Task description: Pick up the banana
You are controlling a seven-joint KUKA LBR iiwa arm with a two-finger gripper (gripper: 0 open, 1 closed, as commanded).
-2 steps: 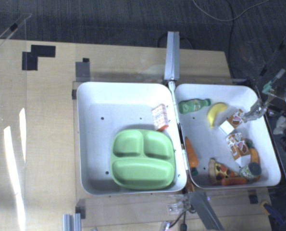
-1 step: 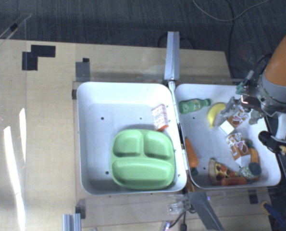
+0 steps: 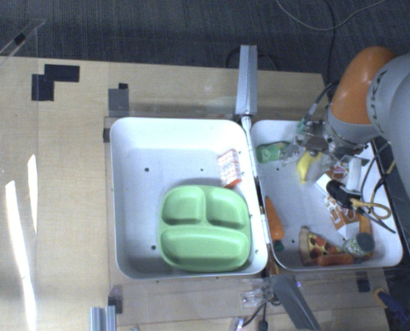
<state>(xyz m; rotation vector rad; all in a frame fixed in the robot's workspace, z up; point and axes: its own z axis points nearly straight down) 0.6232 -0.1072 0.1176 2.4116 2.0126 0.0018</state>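
Nearest the lens, at the lower edge of the view, metal bracket parts (image 3: pixel 287 302) stick out below the bins. One wooden tabletop (image 3: pixel 60 205) carries two shallow white bins side by side: the left bin (image 3: pixel 132 185) and the right bin (image 3: pixel 287 205). One grey arm (image 3: pixel 391 95) with an orange band reaches in from the right, over the right bin's far corner. One green divided tray (image 3: pixel 206 227), with three compartments, lies in the left bin toward its near side. One small red and white packet (image 3: pixel 229 168) lies beside the tray's far right corner. In the right bin I count one slice of toy pizza (image 3: pixel 320 248) at the near wall, one orange carrot (image 3: pixel 274 221) along the left wall, one green item (image 3: pixel 269 152) in the far left corner, and some clutter under the arm that I cannot make out. One banana (image 3: pixel 304 165) lies in the right bin's far half, directly under the claw (image 3: pixel 313 145) and touching or almost touching it. Its long axis runs from the far wall toward the near wall, slightly tilted to the left. Whether the claw is wide or closed, I cannot tell.
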